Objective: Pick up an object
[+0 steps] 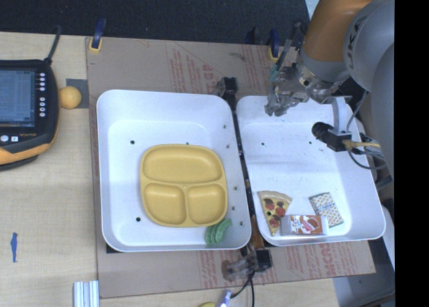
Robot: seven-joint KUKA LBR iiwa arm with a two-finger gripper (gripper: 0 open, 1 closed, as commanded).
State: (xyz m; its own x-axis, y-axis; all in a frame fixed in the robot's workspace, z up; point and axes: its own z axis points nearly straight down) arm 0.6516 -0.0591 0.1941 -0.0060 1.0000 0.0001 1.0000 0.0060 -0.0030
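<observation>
Claw (276,108) above right bin's (365,232) far rim, pizza slice (273,209) near front

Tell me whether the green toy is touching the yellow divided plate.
Touching. The camera view shows the green toy lying against the lower right edge of the yellow divided plate, with no white floor of the left bin visible between them.

Robotics lab bench, test cell
Industrial arm (348,24) over two white bins (107,165) clamped to a cardboard sheet (167,57); teach pendant (23,111) on the wooden bench (40,232); toy props as test items
</observation>
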